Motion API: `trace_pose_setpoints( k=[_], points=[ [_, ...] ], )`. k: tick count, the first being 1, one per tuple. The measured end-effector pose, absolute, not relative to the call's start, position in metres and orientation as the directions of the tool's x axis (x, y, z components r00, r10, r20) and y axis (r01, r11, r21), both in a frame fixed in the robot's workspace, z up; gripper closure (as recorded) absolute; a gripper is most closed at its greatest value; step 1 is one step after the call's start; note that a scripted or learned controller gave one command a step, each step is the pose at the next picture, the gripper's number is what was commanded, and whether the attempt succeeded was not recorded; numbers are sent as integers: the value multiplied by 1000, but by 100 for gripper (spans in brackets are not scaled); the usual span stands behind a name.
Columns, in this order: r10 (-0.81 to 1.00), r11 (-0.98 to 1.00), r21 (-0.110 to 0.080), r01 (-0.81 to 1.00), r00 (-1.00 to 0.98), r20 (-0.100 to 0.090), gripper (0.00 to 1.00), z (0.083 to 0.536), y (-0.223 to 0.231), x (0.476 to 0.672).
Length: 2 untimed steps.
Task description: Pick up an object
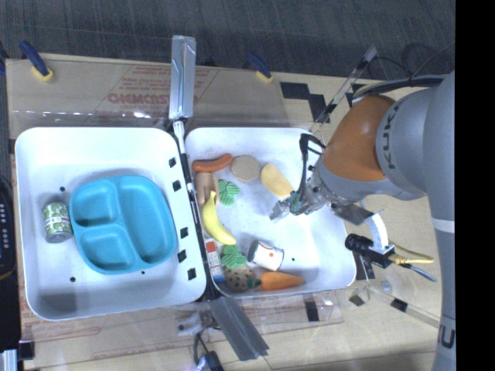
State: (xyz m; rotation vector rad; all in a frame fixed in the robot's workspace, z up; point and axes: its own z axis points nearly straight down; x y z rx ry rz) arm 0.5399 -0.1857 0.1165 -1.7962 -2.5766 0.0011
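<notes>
Now the gripper (288, 206) hangs low over the right bin (329, 273), middle-right of frame (whether it is spread or closed, I cannot tell). Nearest prize: the yellow potato-shaped piece (275, 180) just up-left of it, long axis running upper-left to lower-right.

Bench (93, 76) with two white bins (31, 207)

One camera sits high above the bench (116, 76). It looks down at a slant and sees both white bins (31, 207) whole.
</notes>
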Motion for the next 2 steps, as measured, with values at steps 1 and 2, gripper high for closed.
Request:
trace_pose_setpoints(
  k=[1, 2],
  points=[
    [938, 346, -1, 938, -346, 0, 0, 116, -186, 540],
    [887, 462, -1, 887, -462, 2, 0, 92, -164, 477]
  ],
)
